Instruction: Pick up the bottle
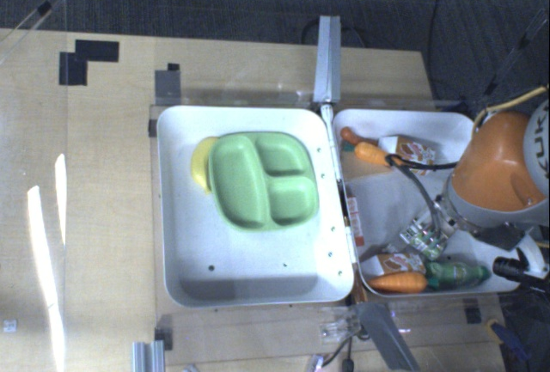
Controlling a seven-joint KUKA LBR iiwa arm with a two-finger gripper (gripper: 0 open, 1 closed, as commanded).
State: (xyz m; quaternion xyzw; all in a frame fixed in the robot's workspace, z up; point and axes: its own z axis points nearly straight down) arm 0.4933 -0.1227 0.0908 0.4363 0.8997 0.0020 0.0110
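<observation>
A green bottle (457,274) lies on its side along the near wall of the right bin (447,123). An orange carrot (397,282) lies just left of it, end to end. My gripper (421,238) hangs low over the near part of this bin, a little up and left of the bottle and apart from it. The grey arm with its orange band (503,164) reaches in from the right and hides the bin floor beneath it.
A small printed packet (398,262) sits by the near carrot. A second carrot (369,153) and another packet (411,150) lie at the far end of the right bin. The left bin (180,216) holds a green divided plate (260,179) over a yellow item (200,164).
</observation>
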